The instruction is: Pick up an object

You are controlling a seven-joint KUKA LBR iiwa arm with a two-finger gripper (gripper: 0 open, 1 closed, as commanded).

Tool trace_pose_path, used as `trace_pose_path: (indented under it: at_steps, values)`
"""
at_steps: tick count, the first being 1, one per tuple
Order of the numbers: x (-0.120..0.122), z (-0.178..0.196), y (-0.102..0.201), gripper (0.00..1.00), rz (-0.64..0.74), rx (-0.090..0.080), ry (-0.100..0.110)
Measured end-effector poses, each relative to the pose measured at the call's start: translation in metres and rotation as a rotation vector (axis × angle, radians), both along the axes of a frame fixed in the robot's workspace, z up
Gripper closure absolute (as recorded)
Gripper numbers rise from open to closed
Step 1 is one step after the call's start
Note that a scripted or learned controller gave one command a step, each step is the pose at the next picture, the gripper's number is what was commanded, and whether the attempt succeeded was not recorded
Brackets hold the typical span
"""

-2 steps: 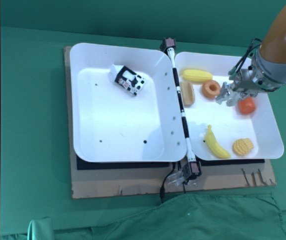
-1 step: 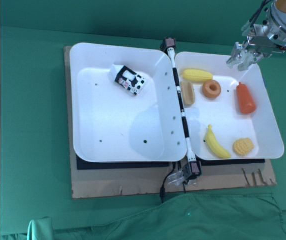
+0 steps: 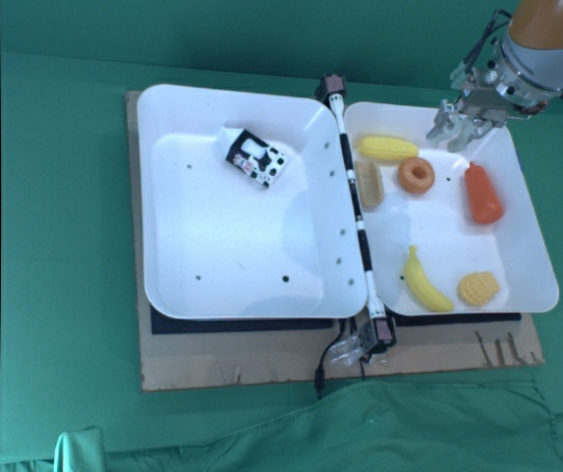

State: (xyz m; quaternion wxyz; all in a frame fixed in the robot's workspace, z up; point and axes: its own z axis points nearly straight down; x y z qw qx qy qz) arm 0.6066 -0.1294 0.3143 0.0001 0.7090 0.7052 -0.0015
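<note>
Fingers above right bin, six items, left bin, one carton

two white bins; one each: milk carton, corn cob, doughnut, bread roll, ketchup bottle, banana, waffle.

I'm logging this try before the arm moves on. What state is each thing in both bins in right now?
hand: above the right bin's far edge, nothing between its fingers
milk carton: lying on its side, alone in the left bin
corn cob: lying flat
donut: lying flat
bread roll: lying by the divider
orange bottle: on its side
banana: lying flat
yellow waffle piece: lying flat
</note>
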Motion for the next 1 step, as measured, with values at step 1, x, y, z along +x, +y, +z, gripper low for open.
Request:
trace_pose_path:
  at_steps: [1]
  values:
    - [-0.0613,-0.0363,0.0412,1.00,0.003,0.003,0.003]
